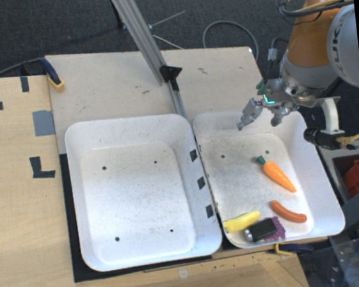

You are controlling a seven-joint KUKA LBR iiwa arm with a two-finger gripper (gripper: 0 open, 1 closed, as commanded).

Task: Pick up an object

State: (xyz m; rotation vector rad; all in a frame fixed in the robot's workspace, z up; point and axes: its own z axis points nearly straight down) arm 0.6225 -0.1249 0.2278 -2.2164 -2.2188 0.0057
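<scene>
We saw the gripper (261,115) hanging over the far edge of the right bin (318,175), its two grey metal fingers spread apart with nothing between them. Below it, on the bin's speckled white floor, lay a tapered orange carrot (278,176) with a green top. Nearer the front rim sat a smooth reddish sausage (288,211), a yellow banana-shaped piece (241,221) and a black block (261,229) against something purple. The left bin (83,202) had rounded corners.

Grey arm reaches in from right, gripper (263,116) spread apart, holding nothing
</scene>
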